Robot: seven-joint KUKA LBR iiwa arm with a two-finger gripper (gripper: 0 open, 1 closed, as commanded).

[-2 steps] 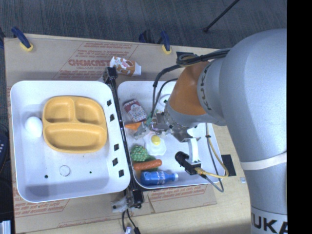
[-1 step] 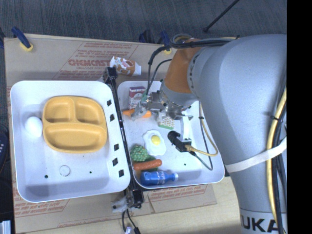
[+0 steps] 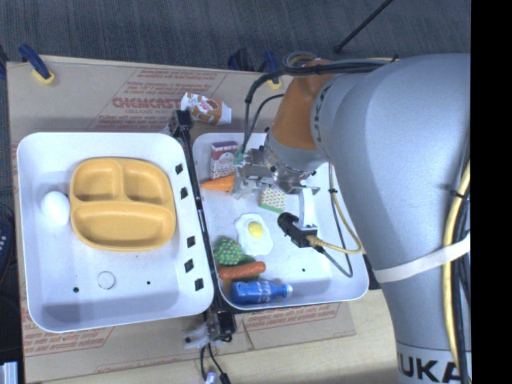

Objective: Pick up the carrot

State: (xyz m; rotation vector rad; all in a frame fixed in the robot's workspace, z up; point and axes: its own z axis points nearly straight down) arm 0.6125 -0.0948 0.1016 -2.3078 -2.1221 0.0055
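Note:
The carrot (image 3: 218, 185) is a small orange taper lying flat near the left wall of the right bin (image 3: 346, 272), its tip pointing left. My gripper (image 3: 253, 175) is low over the bin, right against the carrot's thick right end. The grey wrist with its orange band (image 3: 298, 118) hides most of the gripper from above.
In the right bin lie a red and white packet (image 3: 223, 158), a waffle piece (image 3: 272, 199), a fried egg (image 3: 254, 232), broccoli (image 3: 228, 251), a red-orange sausage (image 3: 242, 270) and a blue bottle (image 3: 260, 292). The left bin (image 3: 48, 294) holds a yellow divided plate (image 3: 122, 202) and a white egg (image 3: 54, 208).

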